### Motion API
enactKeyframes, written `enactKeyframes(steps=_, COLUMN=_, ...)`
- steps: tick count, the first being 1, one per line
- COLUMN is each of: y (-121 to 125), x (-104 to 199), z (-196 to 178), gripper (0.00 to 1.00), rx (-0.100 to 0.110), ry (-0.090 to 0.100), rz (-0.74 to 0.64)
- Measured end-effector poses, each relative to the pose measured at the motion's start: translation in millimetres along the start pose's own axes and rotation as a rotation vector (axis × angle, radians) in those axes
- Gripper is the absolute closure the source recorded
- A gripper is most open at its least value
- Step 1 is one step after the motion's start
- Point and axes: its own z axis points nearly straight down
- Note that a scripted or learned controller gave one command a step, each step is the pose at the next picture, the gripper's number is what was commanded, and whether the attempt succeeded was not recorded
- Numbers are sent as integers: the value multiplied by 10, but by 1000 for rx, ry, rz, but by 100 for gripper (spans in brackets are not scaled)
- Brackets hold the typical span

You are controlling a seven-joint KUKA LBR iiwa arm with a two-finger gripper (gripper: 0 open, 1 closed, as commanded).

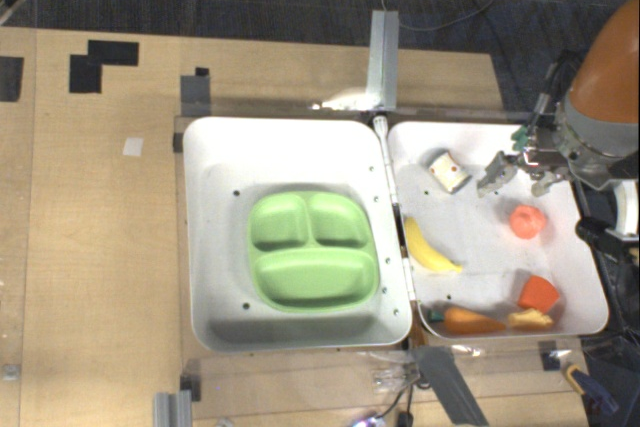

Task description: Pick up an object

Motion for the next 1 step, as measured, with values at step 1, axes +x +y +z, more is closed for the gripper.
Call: enactKeyframes(steps=1, y=681, x=185, z=618, gripper=0, rx=0, ry=0, rz=88)
